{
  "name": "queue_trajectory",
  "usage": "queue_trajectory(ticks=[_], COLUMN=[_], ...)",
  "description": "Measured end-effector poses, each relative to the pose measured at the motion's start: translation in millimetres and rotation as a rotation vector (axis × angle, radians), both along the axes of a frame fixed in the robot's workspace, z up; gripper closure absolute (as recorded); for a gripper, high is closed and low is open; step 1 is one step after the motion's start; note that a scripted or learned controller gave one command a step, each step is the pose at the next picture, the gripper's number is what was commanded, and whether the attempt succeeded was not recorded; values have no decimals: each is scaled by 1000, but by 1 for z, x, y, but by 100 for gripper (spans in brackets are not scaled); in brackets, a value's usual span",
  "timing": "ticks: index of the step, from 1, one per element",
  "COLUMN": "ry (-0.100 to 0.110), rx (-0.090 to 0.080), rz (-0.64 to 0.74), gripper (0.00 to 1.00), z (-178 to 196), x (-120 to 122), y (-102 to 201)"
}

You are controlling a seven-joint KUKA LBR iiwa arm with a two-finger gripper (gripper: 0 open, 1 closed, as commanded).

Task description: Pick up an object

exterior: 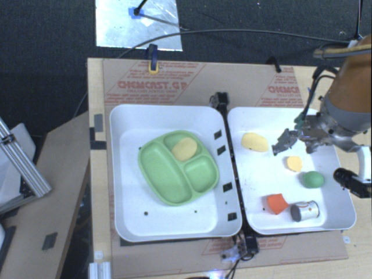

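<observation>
We are at the approach: our tool [286,142], whose grip state we cannot tell, hangs right of centre between the large yellow piece [254,142] and small yellow piece [294,164]. Next: descend onto one.

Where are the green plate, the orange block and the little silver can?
green plate [168,182]: camera view, its large bare compartment.
orange block [276,203]: camera view, its top face.
silver can [306,210]: camera view, its side.
</observation>
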State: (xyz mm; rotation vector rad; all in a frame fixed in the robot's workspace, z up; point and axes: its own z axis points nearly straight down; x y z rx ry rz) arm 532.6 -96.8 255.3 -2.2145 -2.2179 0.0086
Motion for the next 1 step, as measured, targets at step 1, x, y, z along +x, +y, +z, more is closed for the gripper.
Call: queue_trajectory(ticks=[1], ry=[-11], rx=[-1], rz=[2], gripper=[0], z=[5], x=[2], y=[0])
